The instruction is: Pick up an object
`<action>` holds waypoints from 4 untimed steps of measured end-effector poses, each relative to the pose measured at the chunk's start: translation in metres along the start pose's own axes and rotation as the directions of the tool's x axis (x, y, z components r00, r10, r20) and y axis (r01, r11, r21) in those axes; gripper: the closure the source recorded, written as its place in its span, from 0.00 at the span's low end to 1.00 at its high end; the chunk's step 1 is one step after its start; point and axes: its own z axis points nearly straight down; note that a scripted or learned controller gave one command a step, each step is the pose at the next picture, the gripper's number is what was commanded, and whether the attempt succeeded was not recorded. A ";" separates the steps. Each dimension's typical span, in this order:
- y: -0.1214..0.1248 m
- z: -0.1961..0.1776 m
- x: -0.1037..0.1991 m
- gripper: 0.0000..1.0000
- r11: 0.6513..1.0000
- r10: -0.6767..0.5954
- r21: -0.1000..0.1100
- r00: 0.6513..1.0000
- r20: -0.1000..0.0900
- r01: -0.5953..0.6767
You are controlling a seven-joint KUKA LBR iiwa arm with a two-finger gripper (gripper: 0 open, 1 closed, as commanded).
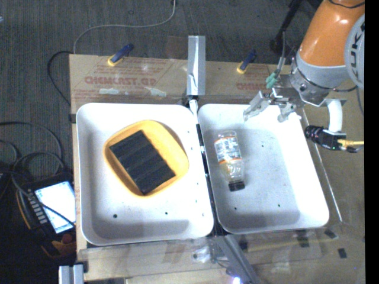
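One bottle (229, 160), cap toward camera

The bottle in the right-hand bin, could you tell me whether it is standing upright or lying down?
Lying down. The bottle rests on its side on the right bin's floor, its dark cap pointing toward the near edge.

Two white bins (100, 218), one plastic bottle (229, 158), one yellow tray (146, 157), two clamps (120, 54).
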 end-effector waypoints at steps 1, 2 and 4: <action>-0.010 0.096 0.031 0.00 1.000 -0.031 0.001 1.000 -0.001 0.031; -0.038 0.150 0.001 0.00 0.997 -0.077 0.001 0.997 -0.001 0.077; 0.009 0.178 -0.001 1.00 0.994 -0.104 -0.014 0.995 0.000 0.104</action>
